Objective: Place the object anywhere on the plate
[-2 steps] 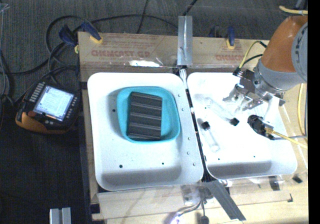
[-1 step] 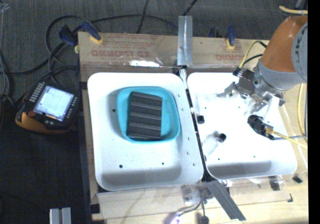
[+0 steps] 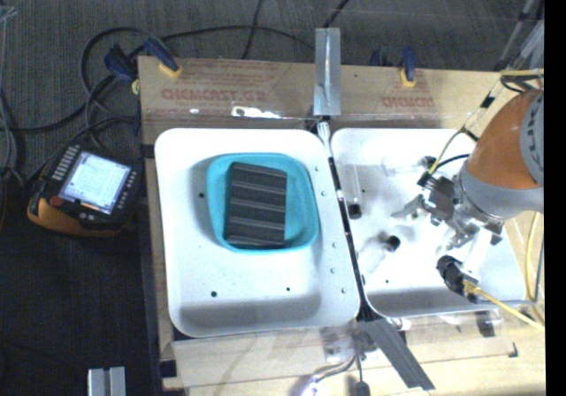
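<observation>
- Bench (image 3: 265,89): it carries both bins, with cables trailing off its left edge. They lie well away from the arm, so I see no snag risk there.
- Left bin (image 3: 190,279): it holds the plate. Its inner wall touches the right bin's wall, and a low crossing could catch that ridge.
- Right bin (image 3: 389,284): the arm works over it. Small dark bits lie on its floor, one (image 3: 390,242) near the middle. A blind grab here could pick up the wrong thing or nothing at all.
- Arm (image 3: 517,151): it reaches in from the right and hangs over the right bin, well apart from the plate.
- Plate (image 3: 305,209): teal, sitting square in the left bin. A hard push from above could slide it on the smooth floor.
- Block (image 3: 256,204): the dark ribbed object lies flat on the plate, inside its rim. By my reading the task looks met. The main danger is a further pass that knocks the block off.
- Gripper (image 3: 433,209): it sits low over the right bin, with nothing visibly held. I cannot tell whether it is open or closed; wires and glare blur it. If it is closed, a sweep leftward could shove the block rather than clear it.
</observation>
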Robot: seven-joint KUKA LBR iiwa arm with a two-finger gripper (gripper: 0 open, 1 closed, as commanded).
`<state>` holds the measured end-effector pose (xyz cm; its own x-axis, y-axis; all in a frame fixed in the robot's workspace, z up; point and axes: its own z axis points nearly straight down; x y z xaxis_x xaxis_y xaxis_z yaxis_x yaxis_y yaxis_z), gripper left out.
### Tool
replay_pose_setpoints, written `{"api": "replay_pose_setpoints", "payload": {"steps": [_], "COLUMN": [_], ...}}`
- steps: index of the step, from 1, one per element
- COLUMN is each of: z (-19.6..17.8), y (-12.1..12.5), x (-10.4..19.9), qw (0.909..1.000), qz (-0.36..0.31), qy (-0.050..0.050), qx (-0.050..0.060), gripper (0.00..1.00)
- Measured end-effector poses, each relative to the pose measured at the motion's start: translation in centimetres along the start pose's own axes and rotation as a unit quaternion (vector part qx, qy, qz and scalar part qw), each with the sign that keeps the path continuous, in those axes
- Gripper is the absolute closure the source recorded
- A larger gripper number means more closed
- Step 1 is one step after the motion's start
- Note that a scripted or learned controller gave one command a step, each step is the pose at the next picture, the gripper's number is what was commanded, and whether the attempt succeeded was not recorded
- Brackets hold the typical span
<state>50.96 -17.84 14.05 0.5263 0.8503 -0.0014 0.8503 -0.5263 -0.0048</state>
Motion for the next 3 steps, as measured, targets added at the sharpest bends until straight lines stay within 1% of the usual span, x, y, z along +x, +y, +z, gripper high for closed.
{"api": "replay_pose_setpoints", "payload": {"steps": [1,2,3], "z": [4.9,-4.7,-4.7], "y": [-0.1,0.8,0.8], "x": [-4.0,-3.5,-3.5], "qw": [0.9872,0.9677,0.9676], "qz": [-0.159,-0.252,-0.252], "qy": [0.002,0.0,0.0], "qx": [-0.008,-0.003,-0.003], "gripper": [0.0,0.0,0.0]}}
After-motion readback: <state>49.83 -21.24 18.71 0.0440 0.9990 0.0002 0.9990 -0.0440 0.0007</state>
